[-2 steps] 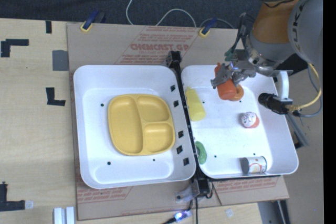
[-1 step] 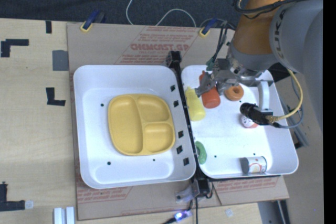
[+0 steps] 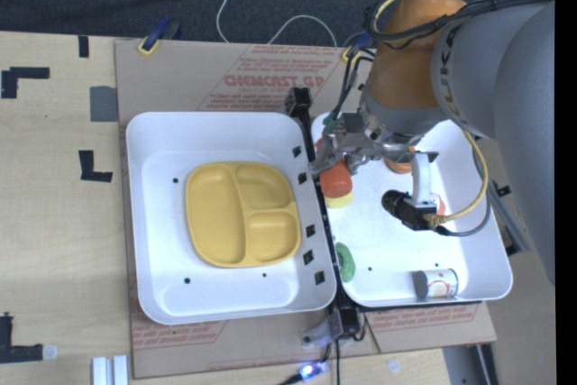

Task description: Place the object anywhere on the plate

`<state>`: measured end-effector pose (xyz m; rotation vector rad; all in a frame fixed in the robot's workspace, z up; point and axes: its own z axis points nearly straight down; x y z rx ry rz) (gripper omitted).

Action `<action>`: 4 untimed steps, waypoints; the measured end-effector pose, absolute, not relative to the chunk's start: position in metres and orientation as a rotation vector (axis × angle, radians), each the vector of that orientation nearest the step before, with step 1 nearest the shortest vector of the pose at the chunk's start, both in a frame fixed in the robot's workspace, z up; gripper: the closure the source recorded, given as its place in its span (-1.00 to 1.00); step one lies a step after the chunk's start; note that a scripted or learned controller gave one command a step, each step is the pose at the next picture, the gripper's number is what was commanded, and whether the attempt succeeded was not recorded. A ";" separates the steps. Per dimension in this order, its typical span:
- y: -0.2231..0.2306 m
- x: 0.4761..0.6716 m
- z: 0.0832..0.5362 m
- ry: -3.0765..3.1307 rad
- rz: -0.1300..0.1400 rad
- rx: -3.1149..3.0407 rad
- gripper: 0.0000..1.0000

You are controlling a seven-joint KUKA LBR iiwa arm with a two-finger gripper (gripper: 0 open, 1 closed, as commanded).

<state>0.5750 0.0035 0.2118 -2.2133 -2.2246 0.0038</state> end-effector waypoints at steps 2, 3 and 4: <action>0.096 0.534 0.211 -2.226 0.004 -2.211 1.00; 0.119 0.521 0.230 -2.225 0.000 -2.215 1.00; 0.118 0.521 0.229 -2.223 0.004 -2.217 -1.00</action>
